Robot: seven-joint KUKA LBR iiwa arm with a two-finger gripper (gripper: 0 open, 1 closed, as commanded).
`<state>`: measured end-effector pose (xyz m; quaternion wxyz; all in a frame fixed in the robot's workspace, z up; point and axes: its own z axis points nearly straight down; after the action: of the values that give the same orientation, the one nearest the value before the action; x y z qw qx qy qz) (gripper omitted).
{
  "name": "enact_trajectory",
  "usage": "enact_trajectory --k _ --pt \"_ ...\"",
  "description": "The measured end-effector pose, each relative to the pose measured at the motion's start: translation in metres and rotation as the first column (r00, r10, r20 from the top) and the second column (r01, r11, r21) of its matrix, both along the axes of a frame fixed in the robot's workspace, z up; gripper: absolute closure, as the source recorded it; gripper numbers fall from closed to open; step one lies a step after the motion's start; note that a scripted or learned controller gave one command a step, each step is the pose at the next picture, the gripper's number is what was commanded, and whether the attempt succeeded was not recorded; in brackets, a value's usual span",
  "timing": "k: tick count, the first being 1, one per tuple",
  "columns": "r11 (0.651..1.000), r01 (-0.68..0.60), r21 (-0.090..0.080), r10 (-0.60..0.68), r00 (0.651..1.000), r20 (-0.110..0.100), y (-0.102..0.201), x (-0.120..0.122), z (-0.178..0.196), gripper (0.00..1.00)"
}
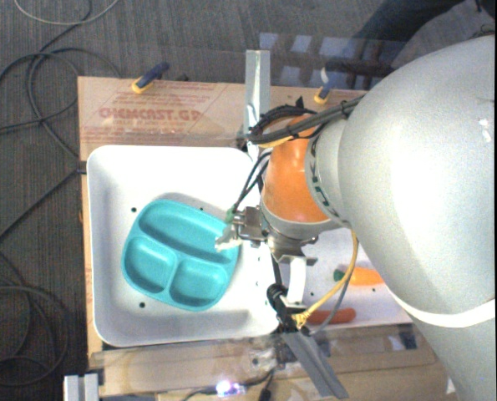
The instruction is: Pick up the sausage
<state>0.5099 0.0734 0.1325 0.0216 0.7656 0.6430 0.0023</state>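
Note:
A reddish-brown sausage (337,316) lies near the front edge of the right bin (373,303), partly behind a yellow cable. My gripper (284,253) hangs under the orange wrist band over the divider between the two bins, up and to the left of the sausage. The wrist and arm hide its lower end. I see nothing held in it.
A teal divided plate (180,256) lies in the left bin (114,182). An orange carrot with a green end (363,276) lies in the right bin just behind the sausage. The big grey arm covers most of the right bin.

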Motion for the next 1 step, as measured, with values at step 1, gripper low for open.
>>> enact_trajectory --k 1 --pt "0.998 0.068 0.002 -0.068 0.998 0.007 0.0008 0.0013 -0.0003 0.00"
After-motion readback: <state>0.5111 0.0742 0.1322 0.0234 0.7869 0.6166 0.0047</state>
